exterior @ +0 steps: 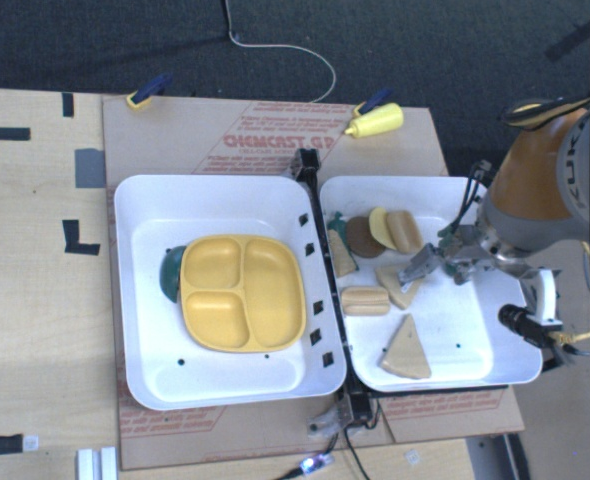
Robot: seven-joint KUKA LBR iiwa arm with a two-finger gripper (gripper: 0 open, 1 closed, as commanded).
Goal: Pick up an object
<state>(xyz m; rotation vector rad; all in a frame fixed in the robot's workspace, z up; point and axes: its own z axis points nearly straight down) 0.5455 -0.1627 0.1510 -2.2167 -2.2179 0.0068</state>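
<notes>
Here, one yellow tray [243,293] left, six food pieces [407,351] right, fingers [411,270] low among them, grip unclear.

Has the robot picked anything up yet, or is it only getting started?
Nothing looks lifted yet. The gripper is low in the right bin, among the tan blocks, right by a small tan block; whether it grips anything is unclear. The triangular wedge and the long block lie on the bin floor. Left to do: grasp one piece and raise it.

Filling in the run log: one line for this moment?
arm: over right bin | gripper: above tan blocks | held: nothing seen | left bin: yellow tray
</notes>
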